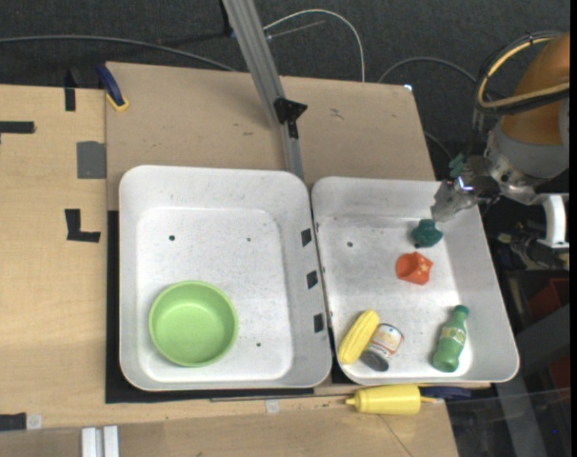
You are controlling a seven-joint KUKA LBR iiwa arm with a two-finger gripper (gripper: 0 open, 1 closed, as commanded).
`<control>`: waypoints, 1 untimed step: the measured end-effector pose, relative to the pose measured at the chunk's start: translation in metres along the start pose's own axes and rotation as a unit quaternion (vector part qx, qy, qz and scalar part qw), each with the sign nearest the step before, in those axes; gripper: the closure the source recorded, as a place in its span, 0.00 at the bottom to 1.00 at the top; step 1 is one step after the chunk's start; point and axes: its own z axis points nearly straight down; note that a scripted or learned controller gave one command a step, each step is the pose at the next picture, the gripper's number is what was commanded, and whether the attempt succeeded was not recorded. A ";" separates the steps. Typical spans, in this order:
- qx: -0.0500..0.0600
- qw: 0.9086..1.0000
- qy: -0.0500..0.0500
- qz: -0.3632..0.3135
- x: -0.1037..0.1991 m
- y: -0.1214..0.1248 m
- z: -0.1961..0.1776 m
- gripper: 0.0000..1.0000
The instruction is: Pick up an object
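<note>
- Hovering over the upper right corner of the right shallow white bin (479, 284), the claw (450, 201) hangs from the grey arm with the orange band (531, 103), which reaches in from the right.
- Claw state: cannot tell. The tip reads as one grey blur, and no object shows inside it.
- Nearest candidate: a small dark-teal plastic piece (427, 233), lying on the bin floor just below and slightly left of the claw tip. Whether the tip touches it or hangs just above it cannot be told.
- Key relation: the teal piece lies down-left of the claw, so the judged move is a short shift that way, then a descent.
- Long axis of the teal piece: too small and irregular to call.
- Next nearest: a small red-orange plastic lump (414, 268), just below the teal piece but apart from it.
- Farther off, along the front of the same bin: a green plastic bottle (449, 340), a yellow corn-shaped toy (358, 337) touching a small round tin (386, 344).
- Left shallow white bin (212, 198) holds a light green plastic bowl (192, 323), well apart from the claw.
- A yellow bottle (387, 400) lies on the worktop (203, 112) outside the bins, at the front.
- Risk, as judged: the teal piece sits near the bin's right wall, leaving little room.
</note>
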 end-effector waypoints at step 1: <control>0.000 1.000 0.000 0.000 0.000 0.001 -0.046 1.00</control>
